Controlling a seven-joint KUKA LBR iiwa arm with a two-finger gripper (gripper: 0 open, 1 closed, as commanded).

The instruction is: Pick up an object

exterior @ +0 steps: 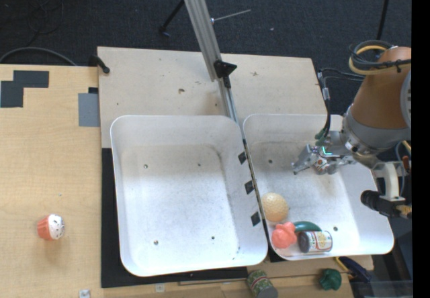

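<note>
Jar (315, 241) lying flat — long axis left-right

The left bin (134, 156) offers a wide bare floor, open from above across its whole span. In the right bin (282, 135) the far half is open up to the hand (310, 162), which hangs over its middle. The near end is crowded: a tan ball (275, 207) against the divider (247, 176), a pink object (284, 235), a dark can (315, 241) and a green item (308, 225) packed close. A slanted metal rail (203, 28) crosses the desk (168, 82) behind.
</note>
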